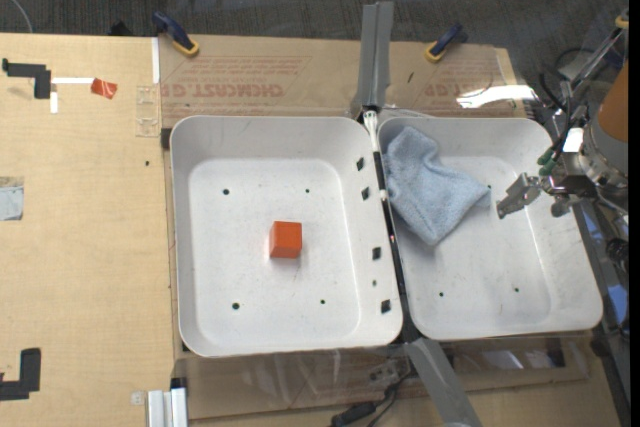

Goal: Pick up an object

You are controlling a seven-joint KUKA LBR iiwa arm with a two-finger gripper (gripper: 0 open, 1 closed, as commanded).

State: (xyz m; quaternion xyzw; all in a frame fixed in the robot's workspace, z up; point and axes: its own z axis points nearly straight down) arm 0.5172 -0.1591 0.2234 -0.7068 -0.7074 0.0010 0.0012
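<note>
One orange block (286,240) is seen in the left bin (200,215), well apart from the gripper (512,197) over the right bin (560,305); one blue cloth (425,183) lies just beside it. Nothing is grasped; its state cannot be told.

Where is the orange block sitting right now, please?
In the camera view, the orange block lies near the middle of the left bin, alone on its floor, well apart from the blue cloth in the right bin.

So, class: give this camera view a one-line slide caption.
Gripper over right bin near blue cloth; orange block in left bin.
</note>
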